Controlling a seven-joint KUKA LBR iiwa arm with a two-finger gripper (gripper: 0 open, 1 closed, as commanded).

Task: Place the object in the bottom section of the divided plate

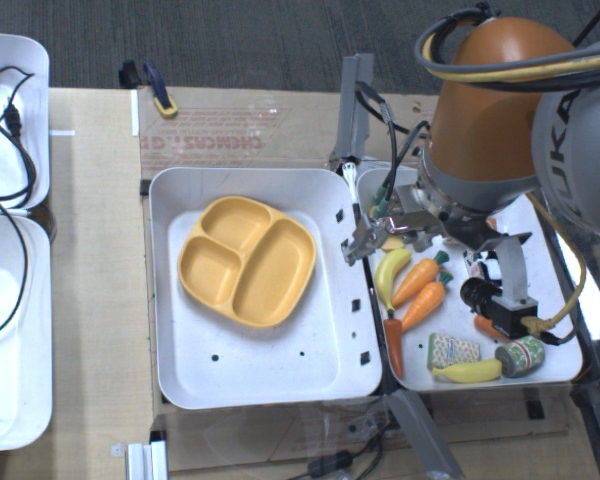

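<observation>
Two bins sit side by side: the left bin (180,368) bears the yellow plate (247,259), its sections bare. The gripper (420,230) hangs over the right bin (565,358), just above a banana (388,272) and carrots (417,290). Whether it grips anything, I cannot tell.

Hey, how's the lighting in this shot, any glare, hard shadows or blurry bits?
Camera view: even, soft overhead light; the yellow plate is sharp and casts only a faint shadow on the left bin. Mild sheen shows on the arm's orange band. The right bin under the arm is shaded and cluttered, so the tool is hard to make out. Slight softness toward the edges.
</observation>
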